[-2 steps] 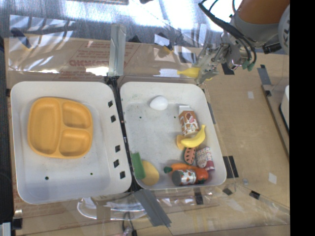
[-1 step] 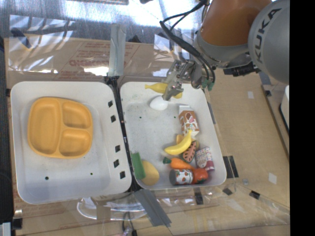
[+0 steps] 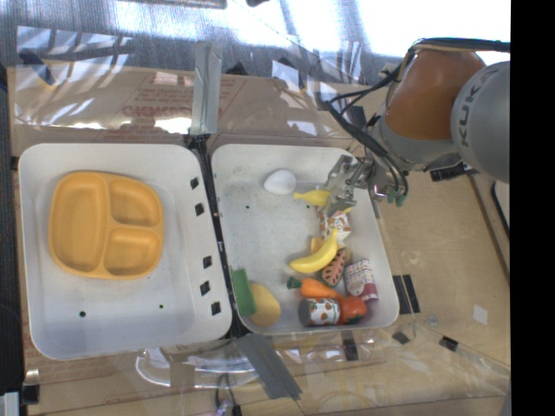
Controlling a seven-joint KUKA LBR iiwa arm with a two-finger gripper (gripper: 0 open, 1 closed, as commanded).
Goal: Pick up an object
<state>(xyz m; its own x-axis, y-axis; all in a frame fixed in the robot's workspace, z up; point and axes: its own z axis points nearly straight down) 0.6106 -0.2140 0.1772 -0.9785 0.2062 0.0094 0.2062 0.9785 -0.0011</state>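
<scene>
Hovering at the right bin's (image 3: 227,232) far right edge, the tool (image 3: 345,183) sits just beside a small yellow piece (image 3: 312,198); whether it is wide or narrow I cannot tell. That piece looks light, stiff and smooth, best pinched across its narrow middle. Counted: two bins, one yellow tray (image 3: 106,224) in the left bin (image 3: 35,302), one white egg (image 3: 279,181), one banana (image 3: 317,256), two small cans (image 3: 359,277).

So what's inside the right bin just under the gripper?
A small yellow piece lies just under the gripper in the right bin, with a white egg beside it. The gripper covers whatever lies directly beneath.
</scene>
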